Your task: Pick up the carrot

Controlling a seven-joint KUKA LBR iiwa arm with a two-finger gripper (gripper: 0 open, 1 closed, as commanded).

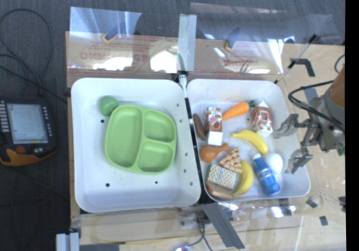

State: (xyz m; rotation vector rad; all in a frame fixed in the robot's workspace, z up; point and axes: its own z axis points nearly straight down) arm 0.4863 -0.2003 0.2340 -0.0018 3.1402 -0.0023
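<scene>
The carrot (pixel 236 110) lies untouched near the back of the right bin (pixel 279 90), beside a milk carton (pixel 213 119). The hand (pixel 293 143) hovers at the bin's right edge, fingers spread, empty; grasp undone.

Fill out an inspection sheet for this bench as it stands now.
Surface: two white bins side by side, left bin and right bin.
Job's things: carrot lies in the right bin, near its back wall.
Clutter: bananas, blue bottle, egg; green tray and green ball in the left bin.
Grippers: gripper open at the right bin's right edge, holding nothing.
Cables: black cable on the floor.
Surroundings: handheld controller.
</scene>
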